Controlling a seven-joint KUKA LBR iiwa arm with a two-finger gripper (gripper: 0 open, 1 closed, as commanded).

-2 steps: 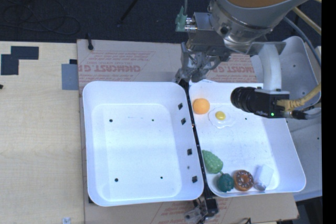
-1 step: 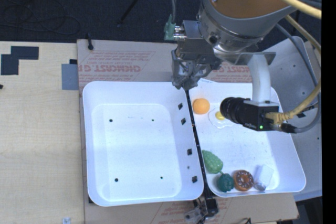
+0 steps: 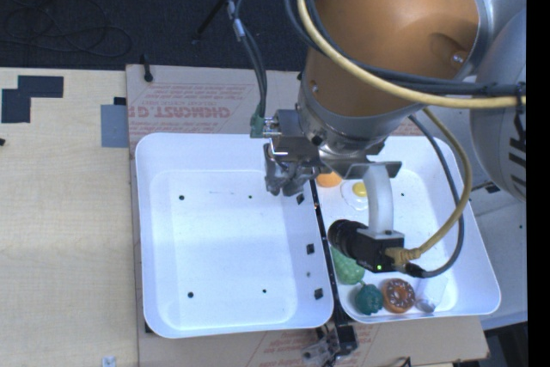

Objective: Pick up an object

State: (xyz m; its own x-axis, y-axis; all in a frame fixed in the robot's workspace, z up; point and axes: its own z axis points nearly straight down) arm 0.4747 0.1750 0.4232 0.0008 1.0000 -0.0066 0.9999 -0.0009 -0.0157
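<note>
My gripper (image 3: 284, 176) hangs below the big orange wrist band (image 3: 387, 21), over the divider between the two bins, at the upper left of the right bin (image 3: 468, 271). Just to its right lie a small orange piece (image 3: 327, 180) and a toy fried egg (image 3: 355, 192). Along the right bin's near edge sit a green object (image 3: 348, 269), a teal lump (image 3: 369, 298) and a chocolate doughnut with sprinkles (image 3: 397, 295). The arm hides part of this bin.
The left bin (image 3: 172, 271) lies beside the gripper's left. A black unit (image 3: 361, 245) on a white bracket with a yellow cable hangs from the arm over the green object. Cardboard lies under both bins, with wooden bench at left.
</note>
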